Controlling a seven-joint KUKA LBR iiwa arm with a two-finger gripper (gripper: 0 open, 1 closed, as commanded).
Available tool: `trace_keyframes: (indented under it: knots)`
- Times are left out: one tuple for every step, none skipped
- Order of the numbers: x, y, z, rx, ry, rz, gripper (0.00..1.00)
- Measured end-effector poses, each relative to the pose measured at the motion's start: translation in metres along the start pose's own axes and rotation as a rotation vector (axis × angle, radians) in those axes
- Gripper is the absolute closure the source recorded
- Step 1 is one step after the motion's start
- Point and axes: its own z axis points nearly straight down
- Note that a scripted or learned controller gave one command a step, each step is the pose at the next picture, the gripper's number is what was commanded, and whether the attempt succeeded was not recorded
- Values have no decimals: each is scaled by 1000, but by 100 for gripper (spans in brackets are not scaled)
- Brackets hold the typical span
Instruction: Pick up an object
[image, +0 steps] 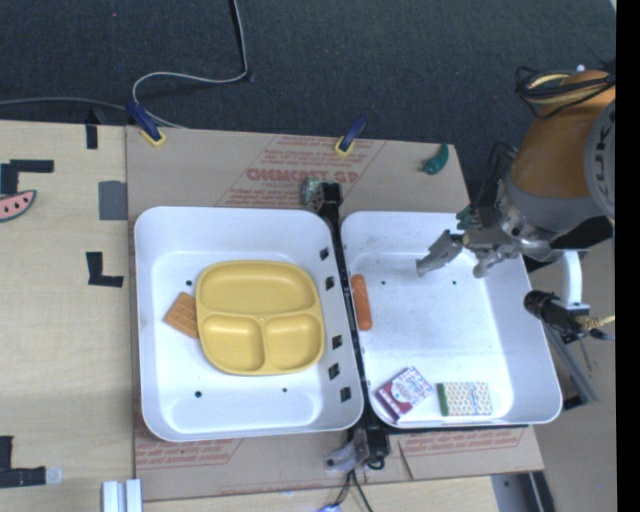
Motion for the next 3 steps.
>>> trace_keyframes:
  knots:
    - [7, -46, 119, 3, 1, 1, 0]
    - [27, -87, 143, -6, -2, 2, 0]
    - [26, -86, 133, -7, -4, 3, 100]
